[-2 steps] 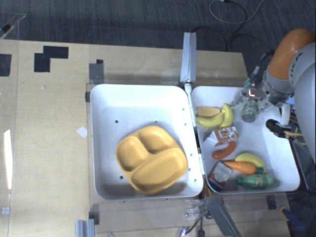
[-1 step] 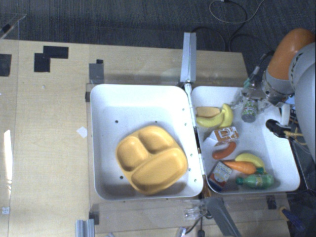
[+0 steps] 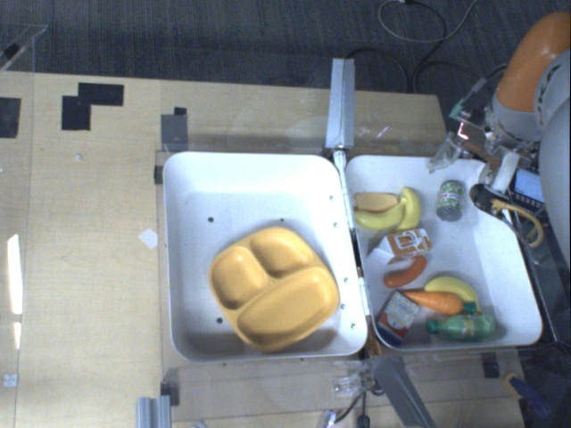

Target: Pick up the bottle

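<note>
The bottle (image 3: 460, 327) is green with a yellow band and lies on its side in the near right corner of the right bin (image 3: 505, 255). It touches the orange carrot (image 3: 437, 302) just behind it. My gripper (image 3: 465, 152) hangs over the far right corner of that bin, well behind the bottle and beside a small green-labelled can (image 3: 450, 200). Nothing shows between its tips. The arm's orange band (image 3: 535, 47) rises above it at the right edge.
The right bin also holds a yellow banana bunch (image 3: 399, 210), a small carton (image 3: 409, 242), a red sausage (image 3: 406, 272), a yellow fruit (image 3: 451, 287) and a packet (image 3: 398, 314). The left bin (image 3: 192, 239) holds a yellow sectioned plate (image 3: 273, 286).
</note>
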`<state>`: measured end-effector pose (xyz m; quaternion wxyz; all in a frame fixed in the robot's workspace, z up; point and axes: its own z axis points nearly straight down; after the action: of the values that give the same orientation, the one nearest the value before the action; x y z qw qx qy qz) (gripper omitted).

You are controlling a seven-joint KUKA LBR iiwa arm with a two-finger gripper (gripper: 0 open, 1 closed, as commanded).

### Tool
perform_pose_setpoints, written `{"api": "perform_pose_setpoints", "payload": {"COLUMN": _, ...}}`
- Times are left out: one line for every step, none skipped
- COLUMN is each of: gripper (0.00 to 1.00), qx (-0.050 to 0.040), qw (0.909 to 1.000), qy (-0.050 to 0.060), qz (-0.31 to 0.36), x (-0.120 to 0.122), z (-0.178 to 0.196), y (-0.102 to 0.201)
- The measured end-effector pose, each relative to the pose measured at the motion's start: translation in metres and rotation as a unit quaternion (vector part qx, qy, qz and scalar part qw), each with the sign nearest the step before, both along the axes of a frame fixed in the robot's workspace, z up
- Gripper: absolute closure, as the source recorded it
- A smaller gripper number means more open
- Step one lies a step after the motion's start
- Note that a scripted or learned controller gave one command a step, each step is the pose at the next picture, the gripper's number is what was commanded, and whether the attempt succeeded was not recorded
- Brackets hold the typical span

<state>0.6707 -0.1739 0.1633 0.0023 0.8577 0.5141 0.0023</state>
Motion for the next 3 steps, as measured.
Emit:
{"api": "perform_pose_setpoints", "payload": {"gripper": 0.00, "qx": 0.0020, "qw": 0.9972, "qy": 0.010, "qz": -0.074, "x": -0.004, "z": -0.076, "y": -0.016}}
{"api": "perform_pose_setpoints", "payload": {"gripper": 0.00, "qx": 0.0016, "qw": 0.9790, "qy": 0.000, "qz": -0.204, "x": 0.000, "z": -0.018, "y": -0.020}}
{"api": "perform_pose_setpoints", "payload": {"gripper": 0.00, "qx": 0.0025, "qw": 0.9545, "qy": 0.002, "qz": -0.298, "x": -0.013, "z": -0.077, "y": -0.028}}
